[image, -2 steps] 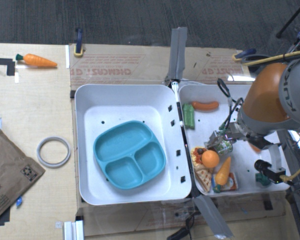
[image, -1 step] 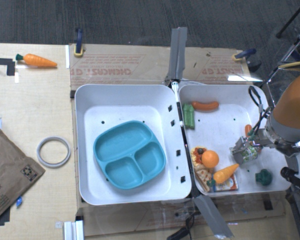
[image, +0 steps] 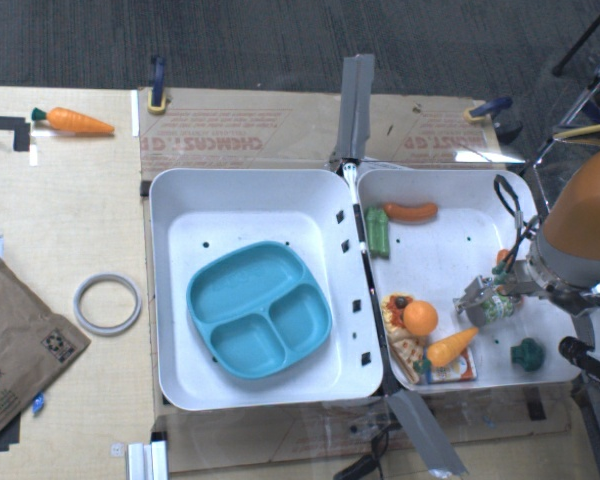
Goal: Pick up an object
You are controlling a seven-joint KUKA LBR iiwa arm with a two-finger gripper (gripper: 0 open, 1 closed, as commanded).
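Note:
My gripper (image: 483, 303) hangs low over the right bin (image: 450, 253), toward its right side. Under its tip I see a small greenish, shiny thing (image: 498, 307), too blurred to name. Just left of the gripper lie an orange ball (image: 419, 317), a toy carrot (image: 450, 347) and a flat pizza-like piece (image: 404, 346). A dark green toy (image: 526, 354) sits in the front right corner. Farther back are a sausage (image: 412, 210) and a green pickle (image: 379, 234). The arm's orange band (image: 583, 218) shows at the right edge.
The left bin (image: 180, 218) holds a blue divided plate (image: 259, 308). On the bench to the left lie another carrot (image: 75, 121), a grey tape ring (image: 107, 302) and a brown cardboard sheet (image: 15, 353). A grey divider bar (image: 356, 108) rises between the bins.

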